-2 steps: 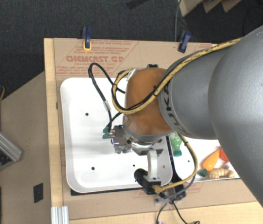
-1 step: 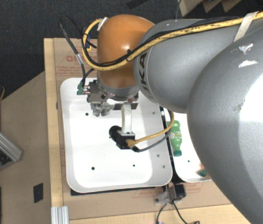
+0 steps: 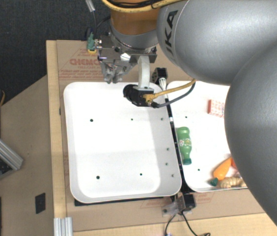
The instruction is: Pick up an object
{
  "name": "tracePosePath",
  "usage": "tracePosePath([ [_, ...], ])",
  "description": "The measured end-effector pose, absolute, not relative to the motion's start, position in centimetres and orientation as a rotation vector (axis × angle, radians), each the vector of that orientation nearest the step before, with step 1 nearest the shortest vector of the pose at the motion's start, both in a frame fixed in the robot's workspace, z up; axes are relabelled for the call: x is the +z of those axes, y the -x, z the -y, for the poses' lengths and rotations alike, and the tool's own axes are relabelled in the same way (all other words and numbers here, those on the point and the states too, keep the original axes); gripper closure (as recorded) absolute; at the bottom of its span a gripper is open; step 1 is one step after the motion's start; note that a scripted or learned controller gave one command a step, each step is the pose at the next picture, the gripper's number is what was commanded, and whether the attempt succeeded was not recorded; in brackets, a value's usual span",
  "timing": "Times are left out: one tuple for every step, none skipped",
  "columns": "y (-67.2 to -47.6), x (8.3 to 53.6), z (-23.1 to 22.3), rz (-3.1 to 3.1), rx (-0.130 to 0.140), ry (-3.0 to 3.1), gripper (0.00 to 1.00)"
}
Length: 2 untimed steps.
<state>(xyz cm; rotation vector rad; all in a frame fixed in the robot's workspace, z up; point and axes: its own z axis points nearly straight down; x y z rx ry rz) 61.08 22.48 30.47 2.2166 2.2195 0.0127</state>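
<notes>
Cardboard is covering the desk (image 3: 55, 132), red print showing at its twelve o'clock end, and dark carpet is lying beyond it at the top and left. Two shallow white bins are sitting side by side on that cardboard. Left bin (image 3: 114, 146) is taking up the middle of the view, its floor showing small dark dots and nothing lying on it. Right bin (image 3: 197, 132) is sitting at three o'clock from it, the two rims just beside each other.

Now the arm (image 3: 227, 38), grey with an orange band, is sweeping in from the upper right and covering much of the right bin. Its hand (image 3: 115, 73) is hanging over the twelve o'clock rim of the left bin, pointing down, and I cannot tell whether it is apart or together; nothing is showing in it. A white bracket and a black part with a yellow cable are hanging just beside it, toward four o'clock.

Over in the right bin, a green bottle (image 3: 183, 144) is lying lengthwise close to the nine o'clock wall. A red-and-white block (image 3: 215, 107) is sitting toward twelve o'clock. Down at six o'clock, an orange carrot (image 3: 222, 169) is lying beside a tan piece (image 3: 229, 182).
</notes>
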Motion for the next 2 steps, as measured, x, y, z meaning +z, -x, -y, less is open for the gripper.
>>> tracePosePath([
  [-60.9,30.0,-22.4,-2.222,0.001,-2.221,0.00],
  [-55.5,33.0,-22.5,-2.226,-0.006,-2.222,0.00],
])
